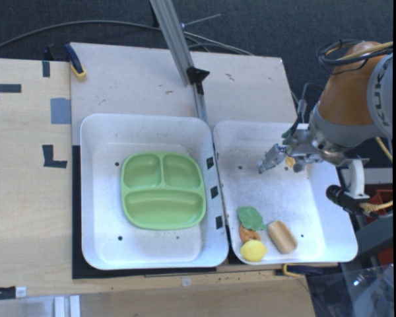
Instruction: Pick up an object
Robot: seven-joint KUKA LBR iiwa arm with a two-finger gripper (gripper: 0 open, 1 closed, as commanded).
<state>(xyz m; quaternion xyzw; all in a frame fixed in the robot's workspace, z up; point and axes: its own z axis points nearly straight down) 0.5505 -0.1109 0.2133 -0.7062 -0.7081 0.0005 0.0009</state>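
Several toy foods lie at the near edge of the right bin (330, 243). They are a green leafy piece (251, 216), a small orange piece (249, 234) under it, a yellow lemon (253, 250) and a tan bread roll (282, 236). My gripper (284, 162) hangs over the upper middle of the right bin, well behind these foods. Its fingers stand apart with nothing between them, so it is open. The grey and orange arm (350, 104) reaches in from the right.
The left bin (99, 243) holds a green divided plate (163, 190). A slanted metal post (175, 32) rises behind the bins. Where the two bins meet, their rims (214, 177) form a ridge. Cables trail at the back.
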